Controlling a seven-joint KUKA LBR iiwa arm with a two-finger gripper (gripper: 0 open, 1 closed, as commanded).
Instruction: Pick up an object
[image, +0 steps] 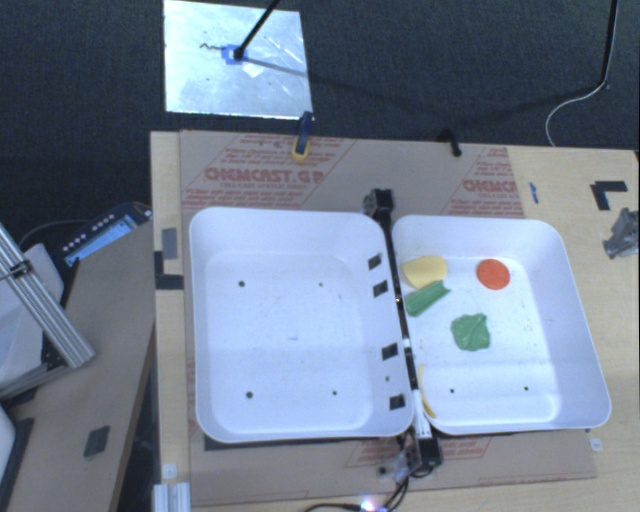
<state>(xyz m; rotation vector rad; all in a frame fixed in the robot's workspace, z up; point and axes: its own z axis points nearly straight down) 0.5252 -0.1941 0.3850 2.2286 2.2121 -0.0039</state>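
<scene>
Working across from the left, I saw the left bin (290, 330) with nothing lying on its white floor, so there was no candidate for me there. Past the black clips along the seam where the two bins met, the right bin (520, 375) carried everything worth going for. A yellow piece (425, 269) lay near its upper left corner, and a long green piece (426, 298) lay at a slant just below it, touching it or nearly so. A pale yellow sliver (427, 398) sat lower down, tight against the bin's left wall. A crumpled green piece (470, 331) lay toward the middle, apart from its neighbours, and an orange disc (492, 273) lay above and to the right of it, also with bare floor all round. Out by the right edge of the tabletop (600, 290) there was a small grey shape (622, 233) that I could not identify. I could not tell how the end effector stood, nor whether it had hold of anything. All the pieces were lying flat in the bin, so I judged the pick as not yet begun, with the job at the approach step. For the next move I would have brought the end effector over the right bin and dropped it on the orange disc or the crumpled green piece, since each had room on both sides. The yellow and long green pair looked too crowded, and the sliver at the wall looked hard to close on.
</scene>
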